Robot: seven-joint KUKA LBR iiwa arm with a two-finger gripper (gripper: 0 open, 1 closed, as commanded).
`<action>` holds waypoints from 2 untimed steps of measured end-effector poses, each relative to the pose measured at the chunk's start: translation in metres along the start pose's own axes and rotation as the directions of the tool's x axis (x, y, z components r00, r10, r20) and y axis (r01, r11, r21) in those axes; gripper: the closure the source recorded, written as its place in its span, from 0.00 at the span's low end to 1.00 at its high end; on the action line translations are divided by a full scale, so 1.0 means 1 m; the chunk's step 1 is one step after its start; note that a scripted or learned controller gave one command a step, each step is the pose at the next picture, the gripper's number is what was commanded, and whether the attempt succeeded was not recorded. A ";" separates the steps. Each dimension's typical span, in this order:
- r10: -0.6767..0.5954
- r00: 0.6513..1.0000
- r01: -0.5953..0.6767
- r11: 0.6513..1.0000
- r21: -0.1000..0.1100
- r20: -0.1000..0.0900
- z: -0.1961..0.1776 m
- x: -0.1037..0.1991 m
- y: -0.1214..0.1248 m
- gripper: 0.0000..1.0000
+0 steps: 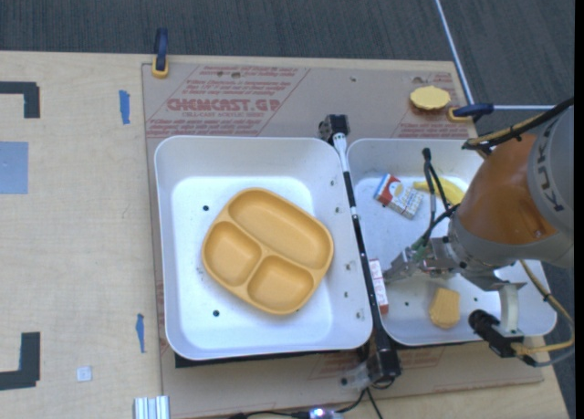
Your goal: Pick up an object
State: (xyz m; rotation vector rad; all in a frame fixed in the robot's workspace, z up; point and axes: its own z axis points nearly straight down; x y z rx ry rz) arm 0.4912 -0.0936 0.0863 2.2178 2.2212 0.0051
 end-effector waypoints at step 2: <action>-0.001 1.000 0.001 1.000 -0.002 0.000 0.000 -0.003 -0.010 0.00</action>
